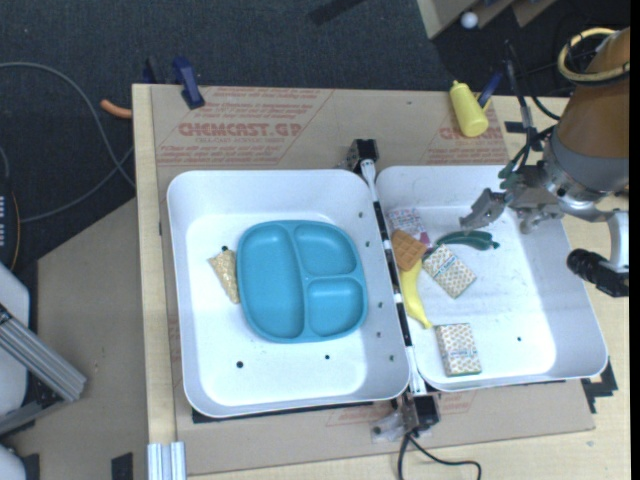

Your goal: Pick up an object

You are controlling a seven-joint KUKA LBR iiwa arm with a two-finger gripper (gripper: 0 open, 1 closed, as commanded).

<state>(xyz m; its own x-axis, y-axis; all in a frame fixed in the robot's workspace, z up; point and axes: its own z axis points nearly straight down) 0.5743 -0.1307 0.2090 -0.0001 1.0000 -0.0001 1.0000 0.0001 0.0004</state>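
My gripper (505, 213) hangs over the back of the right bin (560, 338), fingers spread open and nothing between them. Just below and left of it lies a small green object (468, 238). Further left sit a patterned box (448, 270), an orange wafer-like piece (405, 249) and a yellow banana (412, 300) along the bin's left wall. A second patterned box (460, 348) rests near the front of the bin.
The left bin (200, 208) holds a blue divided plate (300, 278) and a tan textured piece (225, 273) beside it. On the bench behind the bins stand a yellow bottle (467, 108) and a blue clamp (187, 81). A black part of the arm (600, 268) juts over the right bin's right side.
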